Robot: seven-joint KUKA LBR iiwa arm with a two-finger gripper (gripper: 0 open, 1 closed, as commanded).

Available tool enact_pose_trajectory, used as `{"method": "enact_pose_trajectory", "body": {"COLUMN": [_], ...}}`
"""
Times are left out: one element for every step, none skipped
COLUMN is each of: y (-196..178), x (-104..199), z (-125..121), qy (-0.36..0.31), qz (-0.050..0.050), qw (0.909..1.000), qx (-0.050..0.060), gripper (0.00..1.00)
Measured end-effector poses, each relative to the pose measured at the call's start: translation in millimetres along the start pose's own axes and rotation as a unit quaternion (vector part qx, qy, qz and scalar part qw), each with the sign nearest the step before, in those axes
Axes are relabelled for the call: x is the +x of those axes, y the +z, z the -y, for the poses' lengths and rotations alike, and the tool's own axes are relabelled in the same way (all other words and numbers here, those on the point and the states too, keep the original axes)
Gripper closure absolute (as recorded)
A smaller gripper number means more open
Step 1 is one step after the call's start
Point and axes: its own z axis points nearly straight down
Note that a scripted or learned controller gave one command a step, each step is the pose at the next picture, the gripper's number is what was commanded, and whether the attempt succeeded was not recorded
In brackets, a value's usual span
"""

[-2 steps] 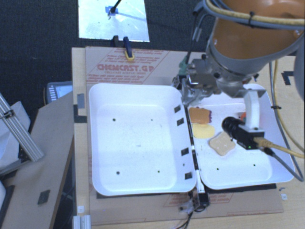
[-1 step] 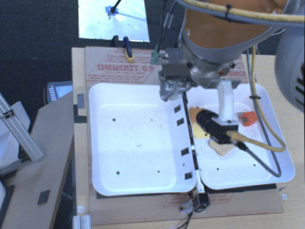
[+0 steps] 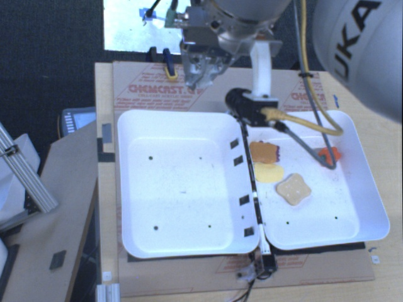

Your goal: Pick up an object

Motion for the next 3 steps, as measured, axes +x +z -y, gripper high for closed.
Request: {"method": "enact_pose_trajectory", "body": {"y": [-29, -27, -38], "x": [-2, -2, -2], "z": [64, 62, 61], "qy": [0.001, 0.001, -0.001], "qz": [0.0, 0.001, 0.0], "qw": [1.0, 1.0, 1.0], "qx": [0.002, 0.003, 0.002], "gripper": [1.0, 0.0, 1.0]}}
